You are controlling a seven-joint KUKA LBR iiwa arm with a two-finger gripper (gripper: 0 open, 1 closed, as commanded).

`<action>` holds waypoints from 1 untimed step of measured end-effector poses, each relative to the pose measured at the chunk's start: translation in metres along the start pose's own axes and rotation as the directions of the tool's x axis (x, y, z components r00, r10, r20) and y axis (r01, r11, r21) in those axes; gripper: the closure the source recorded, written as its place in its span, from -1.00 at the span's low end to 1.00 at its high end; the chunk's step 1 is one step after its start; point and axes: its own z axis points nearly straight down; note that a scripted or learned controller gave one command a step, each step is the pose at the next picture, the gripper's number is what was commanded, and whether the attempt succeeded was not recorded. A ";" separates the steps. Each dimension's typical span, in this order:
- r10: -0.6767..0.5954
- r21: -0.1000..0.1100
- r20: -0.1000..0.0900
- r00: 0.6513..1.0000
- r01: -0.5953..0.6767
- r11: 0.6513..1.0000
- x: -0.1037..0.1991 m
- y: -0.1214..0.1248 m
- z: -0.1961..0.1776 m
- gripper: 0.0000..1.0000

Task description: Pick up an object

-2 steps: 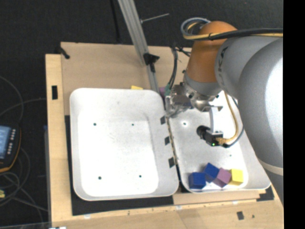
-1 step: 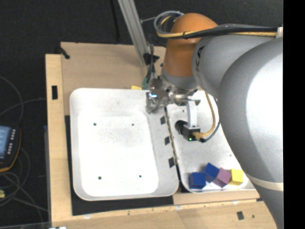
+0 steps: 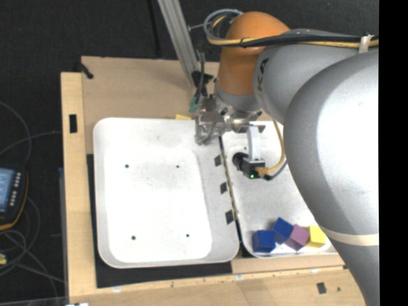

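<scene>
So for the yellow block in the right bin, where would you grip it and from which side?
Probably from straight above, across the yellow block's flat faces that run toward and away from the purple block. The purple block touches its left side and the right bin's wall sits close behind.

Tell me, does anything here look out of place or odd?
One small thing: a yellow piece lies at the far rim of the left bin, seemingly outside it, beside the claw. The other blocks sit clustered in the right bin's near corner.
</scene>
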 end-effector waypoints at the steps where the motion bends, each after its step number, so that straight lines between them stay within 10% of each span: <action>1: 0.011 0.003 0.002 1.000 -0.011 1.000 -0.073 -0.037 -0.001 1.00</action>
